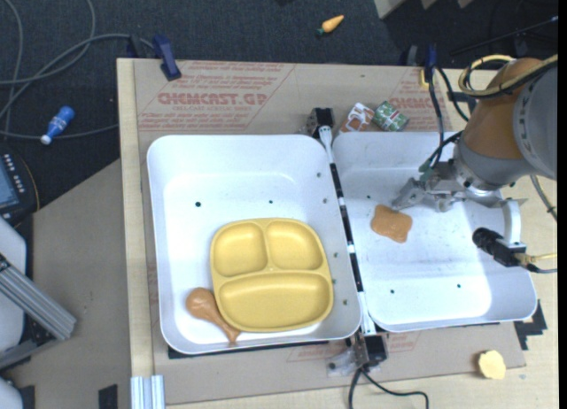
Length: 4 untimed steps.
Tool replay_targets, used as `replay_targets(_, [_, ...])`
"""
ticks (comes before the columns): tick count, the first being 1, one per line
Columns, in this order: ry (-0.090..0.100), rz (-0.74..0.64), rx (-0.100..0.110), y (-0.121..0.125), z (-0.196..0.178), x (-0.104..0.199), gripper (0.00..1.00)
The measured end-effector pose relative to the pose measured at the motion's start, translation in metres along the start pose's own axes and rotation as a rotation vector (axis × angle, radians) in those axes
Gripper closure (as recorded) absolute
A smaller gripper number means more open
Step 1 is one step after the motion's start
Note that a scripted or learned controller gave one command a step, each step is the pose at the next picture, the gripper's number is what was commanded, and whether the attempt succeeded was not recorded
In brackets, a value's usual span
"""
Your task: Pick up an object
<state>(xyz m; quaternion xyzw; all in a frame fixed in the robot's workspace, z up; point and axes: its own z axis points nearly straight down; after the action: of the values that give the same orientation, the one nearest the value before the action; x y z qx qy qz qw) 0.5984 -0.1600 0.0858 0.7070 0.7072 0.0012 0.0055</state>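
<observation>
An orange-brown toy food piece point(391, 223) lies in the right bin point(443, 301), near its left wall. My gripper point(425, 195) hangs low over the same bin, just up and to the right of that piece and apart from it, with nothing visibly held. The left bin point(177, 177) holds a yellow divided plate point(268, 273). A tan toy drumstick point(207, 306) lies against the plate's lower left edge.
Two small packets point(375, 117) lie on the bench behind the right bin. A yellow lump point(490, 364) sits on the bench at the front right corner. A blue clamp point(166, 56) grips the bench's back edge. The grey arm point(518, 124) covers the right bin's far right corner.
</observation>
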Motion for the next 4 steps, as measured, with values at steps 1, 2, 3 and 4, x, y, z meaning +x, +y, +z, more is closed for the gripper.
replay_targets(1, [0.008,-0.004,0.011,-0.034,0.0,0.071,0.0])
replay_targets(2, [0.007,0.001,0.009,-0.041,0.0,0.061,0.0])
replay_targets(3, [0.006,0.004,0.011,-0.064,0.0,0.016,0.0])
replay_targets(4, [0.008,-0.005,0.006,-0.064,-0.032,0.066,0.0])
